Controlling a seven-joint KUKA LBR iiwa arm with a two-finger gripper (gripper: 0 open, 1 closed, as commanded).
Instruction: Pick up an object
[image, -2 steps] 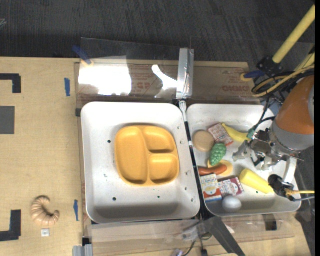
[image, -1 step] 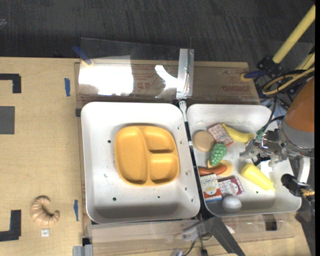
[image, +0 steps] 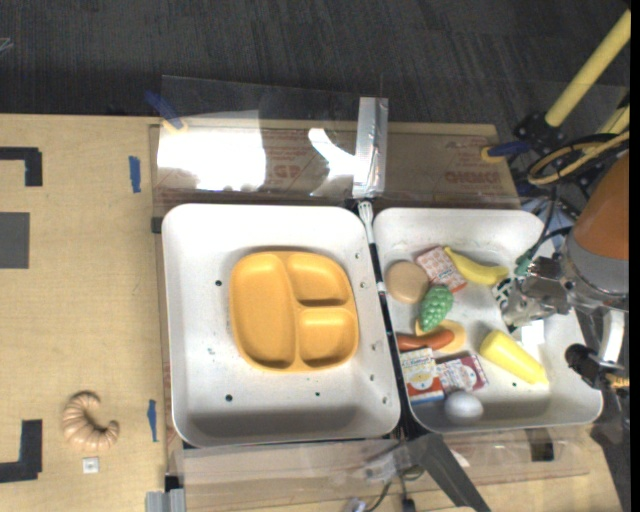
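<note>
The right bin (image: 560, 405) holds several small objects. A yellow banana (image: 474, 268) lies near its back, beside a pink-and-white packet (image: 436, 264). A tan round piece (image: 406, 282) and a green bumpy piece (image: 434, 307) sit by the left wall, with an orange piece (image: 443, 335) and a red piece (image: 415, 342) below them. Two more packets (image: 424, 375) (image: 462, 372), a grey ball (image: 462, 405) and a yellow wedge (image: 512, 358) lie toward the front. My gripper (image: 522, 298) hangs low at the bin's right side, just above the yellow wedge and right of the banana.
The left bin (image: 190, 330) holds a yellow divided plate (image: 294, 308). A tan curled toy (image: 88, 420) lies on the bench at the lower left. Cables and a yellow pole (image: 592, 62) crowd the upper right. A clear sheet and a metal post (image: 370, 145) stand behind the bins.
</note>
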